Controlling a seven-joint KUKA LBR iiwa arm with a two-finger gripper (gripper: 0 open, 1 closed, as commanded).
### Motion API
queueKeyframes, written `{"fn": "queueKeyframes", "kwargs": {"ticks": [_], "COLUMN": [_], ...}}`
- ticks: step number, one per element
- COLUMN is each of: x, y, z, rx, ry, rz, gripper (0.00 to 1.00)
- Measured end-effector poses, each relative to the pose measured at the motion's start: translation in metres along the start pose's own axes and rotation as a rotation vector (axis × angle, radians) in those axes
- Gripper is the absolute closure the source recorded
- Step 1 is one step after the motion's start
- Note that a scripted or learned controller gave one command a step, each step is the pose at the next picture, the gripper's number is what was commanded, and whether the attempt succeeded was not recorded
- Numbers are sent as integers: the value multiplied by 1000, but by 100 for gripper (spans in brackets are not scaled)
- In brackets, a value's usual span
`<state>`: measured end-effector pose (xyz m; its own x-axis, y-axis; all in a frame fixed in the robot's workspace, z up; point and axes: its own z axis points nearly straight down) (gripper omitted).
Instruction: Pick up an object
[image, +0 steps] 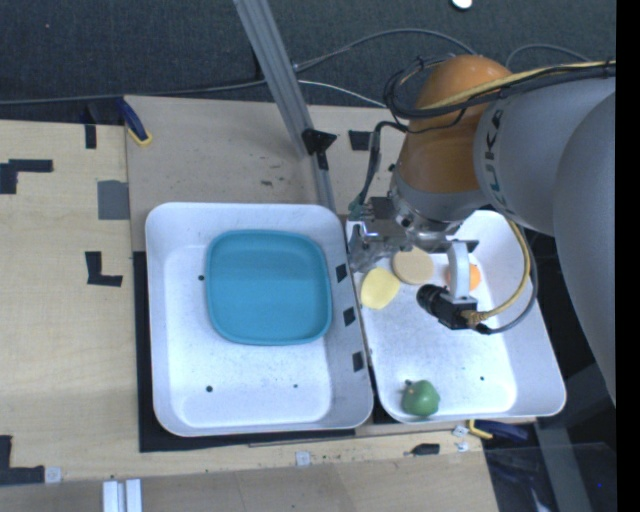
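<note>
Two shallow white bins sit side by side on the bench. The left bin (170, 400) carries a blue plate (268, 286), which lies flat near its centre. The arm (560, 150) reaches over the right bin (520, 385), its orange band (450, 110) above the wrist. The gripper (405, 245) hangs over the bin's far left corner; whether it is open or closed, or has hold of anything, cannot be told. Just below it lie a pale yellow object (380, 290) against the left wall and a tan round object (412, 267) beside it. An orange object (473, 276) is partly hidden by the wrist. A green object (420, 398) rests near the front edge, well apart.
</note>
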<state>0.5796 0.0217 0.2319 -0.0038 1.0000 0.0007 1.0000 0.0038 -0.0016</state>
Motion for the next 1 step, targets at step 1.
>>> {"fn": "queueKeyframes", "kwargs": {"ticks": [1], "x": [51], "y": [-21], "z": [11], "rx": [0], "ry": [0], "rz": [0], "gripper": [100]}}
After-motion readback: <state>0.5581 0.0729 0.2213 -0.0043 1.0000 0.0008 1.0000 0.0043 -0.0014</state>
